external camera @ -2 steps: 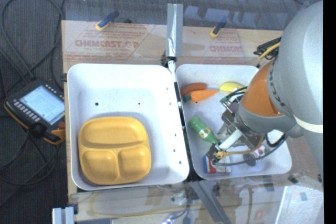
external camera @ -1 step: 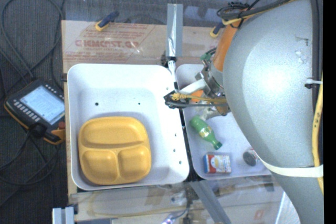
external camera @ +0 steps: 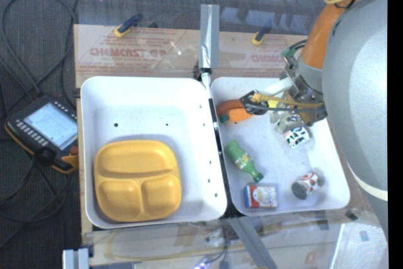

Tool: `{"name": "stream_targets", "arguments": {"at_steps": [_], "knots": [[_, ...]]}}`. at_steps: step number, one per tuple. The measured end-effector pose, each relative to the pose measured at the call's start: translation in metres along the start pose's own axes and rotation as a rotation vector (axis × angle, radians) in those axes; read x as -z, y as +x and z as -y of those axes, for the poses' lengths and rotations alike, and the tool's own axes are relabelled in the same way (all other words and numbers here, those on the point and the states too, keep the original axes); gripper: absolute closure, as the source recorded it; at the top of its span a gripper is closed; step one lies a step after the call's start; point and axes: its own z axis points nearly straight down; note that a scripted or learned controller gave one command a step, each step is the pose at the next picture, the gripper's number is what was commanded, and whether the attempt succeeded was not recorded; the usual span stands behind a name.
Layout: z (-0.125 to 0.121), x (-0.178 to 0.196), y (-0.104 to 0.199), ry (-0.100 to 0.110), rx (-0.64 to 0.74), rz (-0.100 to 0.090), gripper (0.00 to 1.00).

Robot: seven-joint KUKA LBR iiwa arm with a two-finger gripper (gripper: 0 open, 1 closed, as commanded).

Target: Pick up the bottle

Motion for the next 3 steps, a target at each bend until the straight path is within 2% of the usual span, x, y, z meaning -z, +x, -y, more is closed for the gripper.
{"name": "stream_targets", "arguments": {"at_steps": [1, 2, 3], "knots": [[0.001, 0.000, 0.000, 0.000, 0.002, 0.000, 0.00], [0.061, -0.063, 0.010, 0.003, 0.083, 0.001, 0.00], [-0.018, -0.083, -0.069, 0.004, 0.049, 0.003, 0.00]]}}
